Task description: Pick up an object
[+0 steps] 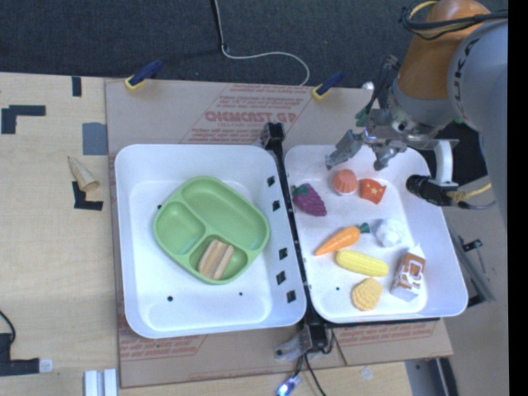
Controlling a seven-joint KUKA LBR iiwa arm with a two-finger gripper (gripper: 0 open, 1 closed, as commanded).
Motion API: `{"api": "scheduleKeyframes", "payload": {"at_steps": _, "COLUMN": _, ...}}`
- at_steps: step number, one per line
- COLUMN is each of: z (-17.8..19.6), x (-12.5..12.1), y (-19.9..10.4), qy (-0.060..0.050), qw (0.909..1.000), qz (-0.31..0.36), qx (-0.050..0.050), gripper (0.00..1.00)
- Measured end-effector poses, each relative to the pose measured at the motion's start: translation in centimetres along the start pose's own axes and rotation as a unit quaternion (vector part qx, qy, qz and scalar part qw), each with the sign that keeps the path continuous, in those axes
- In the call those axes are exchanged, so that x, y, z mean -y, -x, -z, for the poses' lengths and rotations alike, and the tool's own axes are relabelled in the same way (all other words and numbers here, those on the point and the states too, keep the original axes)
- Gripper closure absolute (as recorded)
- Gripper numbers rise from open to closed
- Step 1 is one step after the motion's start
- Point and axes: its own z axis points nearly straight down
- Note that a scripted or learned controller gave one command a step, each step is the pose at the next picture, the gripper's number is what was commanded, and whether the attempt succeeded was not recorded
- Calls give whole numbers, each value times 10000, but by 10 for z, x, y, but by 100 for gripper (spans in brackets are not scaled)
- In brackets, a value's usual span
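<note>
Spread apart and holding nothing, the tool (pixel 363 156) hangs over the far end of the right bin (pixel 441 291), its two fingers (pixel 341 154) wide of each other just above the toys. Largest on the bench (pixel 49 246) is the left bin (pixel 140 304), carrying a green divided plate (pixel 186 221) with a tan bread-like piece (pixel 216 258) in one compartment. In the right bin lie a yellow corn cob (pixel 361 262), an orange carrot (pixel 338 240), a brown and white carton (pixel 408 275), purple grapes (pixel 310 200), a yellow biscuit-like piece (pixel 367 294), an orange-pink ball (pixel 345 181) just beside a red piece (pixel 373 190) below the fingers, and a small white piece (pixel 386 234).
</note>
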Motion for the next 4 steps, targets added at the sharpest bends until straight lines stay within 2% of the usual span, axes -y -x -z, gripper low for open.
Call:
{"api": "scheduleKeyframes", "payload": {"at_steps": 1, "z": 9, "x": 84, "y": -79, "qy": -25, "qw": 10000, "qz": 26, "qx": -16, "gripper": 0}}
{"api": "scheduleKeyframes", "payload": {"at_steps": 2, "z": -35, "x": 157, "y": -96, "qy": -58, "qw": 10000, "qz": -7, "qx": -11, "gripper": 0}}
{"api": "scheduleKeyframes", "payload": {"at_steps": 3, "z": -23, "x": 154, "y": -95, "qy": -22, "qw": 10000, "qz": 2, "qx": -3, "gripper": 100}}
{"api": "scheduleKeyframes", "payload": {"at_steps": 4, "z": 26, "x": 160, "y": -143, "qy": 17, "qw": 10000, "qz": 26, "qx": -11, "gripper": 100}}
